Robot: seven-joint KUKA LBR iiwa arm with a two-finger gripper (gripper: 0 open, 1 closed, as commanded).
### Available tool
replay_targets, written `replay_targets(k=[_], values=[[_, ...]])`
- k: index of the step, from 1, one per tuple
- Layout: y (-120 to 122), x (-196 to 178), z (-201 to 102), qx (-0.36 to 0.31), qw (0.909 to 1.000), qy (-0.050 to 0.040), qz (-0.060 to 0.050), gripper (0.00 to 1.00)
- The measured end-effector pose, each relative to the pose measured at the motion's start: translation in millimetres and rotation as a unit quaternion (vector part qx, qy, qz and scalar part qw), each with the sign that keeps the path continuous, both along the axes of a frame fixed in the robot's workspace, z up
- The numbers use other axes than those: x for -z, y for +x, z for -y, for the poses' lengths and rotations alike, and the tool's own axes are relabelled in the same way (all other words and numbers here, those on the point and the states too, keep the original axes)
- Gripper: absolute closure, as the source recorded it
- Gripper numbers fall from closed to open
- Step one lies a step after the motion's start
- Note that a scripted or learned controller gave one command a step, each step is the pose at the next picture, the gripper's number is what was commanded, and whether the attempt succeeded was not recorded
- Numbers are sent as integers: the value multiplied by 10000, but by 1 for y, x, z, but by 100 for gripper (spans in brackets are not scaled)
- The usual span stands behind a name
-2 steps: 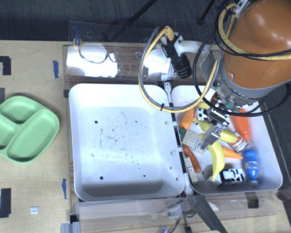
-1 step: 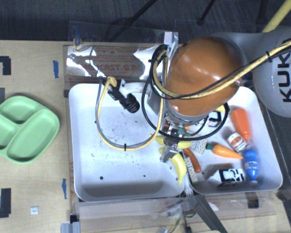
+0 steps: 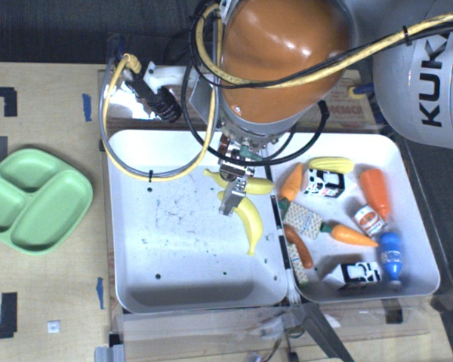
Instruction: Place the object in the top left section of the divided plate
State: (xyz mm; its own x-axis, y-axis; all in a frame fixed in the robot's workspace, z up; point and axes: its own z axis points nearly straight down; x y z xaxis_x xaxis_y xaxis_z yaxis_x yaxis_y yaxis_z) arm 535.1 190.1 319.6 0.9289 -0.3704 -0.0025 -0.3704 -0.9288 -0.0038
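The green divided plate (image 3: 36,200) lies on the wooden bench at the far left, outside the bins, with two small sections at its top and one large section below. A yellow banana bunch (image 3: 249,221) lies in the left bin (image 3: 174,277) near its right wall. One banana curves downward and another points right. My gripper (image 3: 232,193) hangs straight over the bunch's top end, touching or nearly touching it. The orange wrist hides much of the gripper.
The right bin (image 3: 415,277) holds several items: a small banana (image 3: 331,164), a black-and-white toy (image 3: 322,182), carrots (image 3: 347,234), a blue bottle (image 3: 390,251), a small can (image 3: 370,219). Yellow and black cables (image 3: 136,127) loop over the left bin's back left.
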Motion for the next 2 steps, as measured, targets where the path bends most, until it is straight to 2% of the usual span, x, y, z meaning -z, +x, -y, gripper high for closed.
replay_targets(k=[1,2], values=[[21,-115,51,-482,9988,-1,-1,100],[93,-115,45,-893,9960,6,13,100]])
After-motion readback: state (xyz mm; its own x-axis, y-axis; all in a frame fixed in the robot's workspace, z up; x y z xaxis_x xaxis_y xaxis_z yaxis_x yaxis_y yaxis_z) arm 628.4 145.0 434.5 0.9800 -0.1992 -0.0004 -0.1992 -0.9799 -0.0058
